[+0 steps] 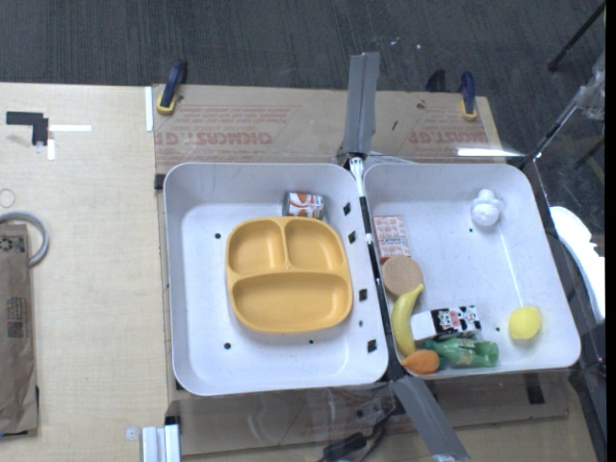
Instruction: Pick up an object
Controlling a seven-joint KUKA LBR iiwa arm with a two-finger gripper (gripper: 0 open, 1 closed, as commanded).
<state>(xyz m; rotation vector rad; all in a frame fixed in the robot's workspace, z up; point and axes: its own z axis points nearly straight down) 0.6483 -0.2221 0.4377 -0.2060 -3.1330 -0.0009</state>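
Lying in the right bin (pixel 539 258) by the divider, the banana (pixel 405 318) runs lengthwise from near edge toward far, on the arm's far side; whether the gripper is open or closed cannot be told.

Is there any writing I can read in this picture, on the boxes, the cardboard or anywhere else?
Cardboard sheet behind the bins: red print, upside down and mirrored, seems to read "CHEMCATS"; not certain.
Small carton in the left bin: orange and white label, too small to read.
Flat packet in the right bin: reddish print, too blurred.
Black-and-white box: pattern, no legible words.
Brown paper bag at left: dark print, unreadable.
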